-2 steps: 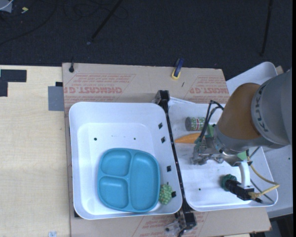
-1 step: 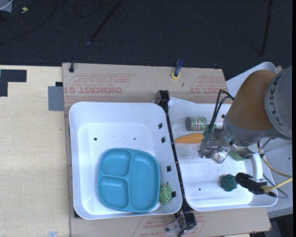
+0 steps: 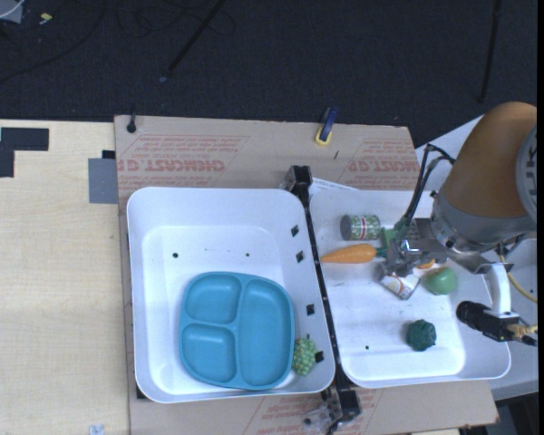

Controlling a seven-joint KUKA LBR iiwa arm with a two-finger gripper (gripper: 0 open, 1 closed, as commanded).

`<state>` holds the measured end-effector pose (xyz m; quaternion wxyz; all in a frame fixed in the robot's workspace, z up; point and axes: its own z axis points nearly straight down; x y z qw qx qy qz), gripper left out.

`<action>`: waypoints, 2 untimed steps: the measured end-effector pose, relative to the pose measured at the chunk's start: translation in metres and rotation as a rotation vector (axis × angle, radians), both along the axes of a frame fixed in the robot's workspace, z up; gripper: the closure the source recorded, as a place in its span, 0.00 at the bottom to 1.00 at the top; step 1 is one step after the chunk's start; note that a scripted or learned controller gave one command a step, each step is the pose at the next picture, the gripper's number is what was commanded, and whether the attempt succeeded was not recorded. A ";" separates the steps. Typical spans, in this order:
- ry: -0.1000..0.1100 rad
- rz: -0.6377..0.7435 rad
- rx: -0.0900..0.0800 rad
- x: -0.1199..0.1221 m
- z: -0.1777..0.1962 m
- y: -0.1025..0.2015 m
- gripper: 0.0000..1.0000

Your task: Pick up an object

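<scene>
Over right bin [image 3: 490,365] | small white packet [image 3: 400,285] beside carrot [image 3: 349,255], green ball [image 3: 442,281] | gripper [image 3: 404,259] right above packet, I can't tell finger state | I'd descend straight, centred, avoiding carrot, close firmly.

Two shallow white bins [image 3: 154,243] of smooth, faintly glossy plastic are seen on printed brown cardboard [image 3: 218,152], itself laid on pale matt wood-grain board [image 3: 45,288]. A sectioned blue tray [image 3: 236,326], matt plastic, is set at six o'clock in the left bin. A shiny can [image 3: 360,227] and a glossy orange carrot [image 3: 349,255] are shown at ten o'clock in the right bin.
</scene>
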<state>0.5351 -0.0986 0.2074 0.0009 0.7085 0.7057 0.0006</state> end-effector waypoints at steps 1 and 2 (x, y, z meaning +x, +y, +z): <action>0.002 0.006 0.001 0.000 0.021 -0.001 1.00; 0.003 0.008 0.002 0.035 0.014 0.050 1.00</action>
